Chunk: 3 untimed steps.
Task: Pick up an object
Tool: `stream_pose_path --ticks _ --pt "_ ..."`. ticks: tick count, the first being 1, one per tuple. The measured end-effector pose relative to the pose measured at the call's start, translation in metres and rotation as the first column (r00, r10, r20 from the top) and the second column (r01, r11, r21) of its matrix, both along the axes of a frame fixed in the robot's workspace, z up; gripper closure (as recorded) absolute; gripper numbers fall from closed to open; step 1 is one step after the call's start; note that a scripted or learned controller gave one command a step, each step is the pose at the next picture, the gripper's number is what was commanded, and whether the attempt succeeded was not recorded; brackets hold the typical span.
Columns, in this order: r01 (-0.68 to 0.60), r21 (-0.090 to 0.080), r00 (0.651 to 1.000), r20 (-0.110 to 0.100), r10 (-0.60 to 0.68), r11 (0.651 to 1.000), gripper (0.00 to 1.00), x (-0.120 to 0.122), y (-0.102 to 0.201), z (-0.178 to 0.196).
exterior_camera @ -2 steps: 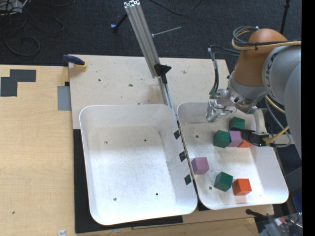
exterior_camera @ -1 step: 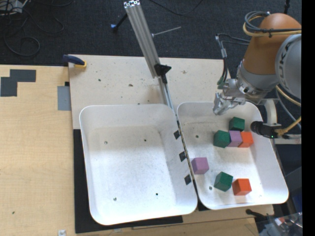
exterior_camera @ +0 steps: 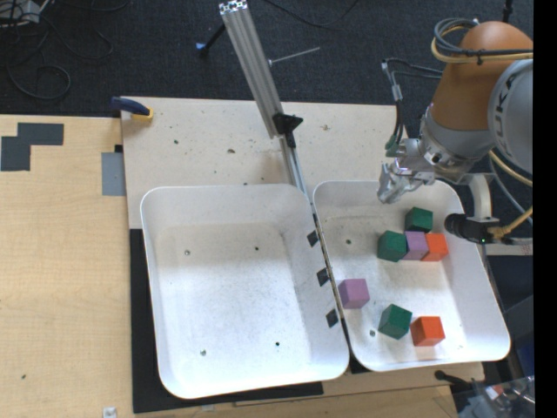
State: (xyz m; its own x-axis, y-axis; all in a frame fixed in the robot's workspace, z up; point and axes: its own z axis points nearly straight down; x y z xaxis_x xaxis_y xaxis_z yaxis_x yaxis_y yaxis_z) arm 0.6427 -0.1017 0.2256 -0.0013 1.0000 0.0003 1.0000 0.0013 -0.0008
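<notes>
Hovering over the far edge of the right bin [exterior_camera: 487,320]: jaws [exterior_camera: 393,187], grip impossible to tell. Below, four blocks bunched — dark green [exterior_camera: 419,219], green [exterior_camera: 392,246], pink [exterior_camera: 415,244], orange [exterior_camera: 435,246]. Cubes, no long axis. Nearer: purple block [exterior_camera: 353,293], green cube [exterior_camera: 395,320], orange cube [exterior_camera: 427,330].

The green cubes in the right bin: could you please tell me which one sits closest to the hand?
The green cube at the bin's far side, just beside the hand.
</notes>
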Motion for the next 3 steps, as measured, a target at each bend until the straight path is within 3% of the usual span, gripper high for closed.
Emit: stream_pose_path --ticks 2,3 --pt "-0.002 0.003 1.0 -0.003 0.002 1.0 1.0 -0.04 0.103 0.005" --pt "-0.003 0.002 1.0 -0.002 0.003 1.0 1.0 -0.047 0.151 0.012"
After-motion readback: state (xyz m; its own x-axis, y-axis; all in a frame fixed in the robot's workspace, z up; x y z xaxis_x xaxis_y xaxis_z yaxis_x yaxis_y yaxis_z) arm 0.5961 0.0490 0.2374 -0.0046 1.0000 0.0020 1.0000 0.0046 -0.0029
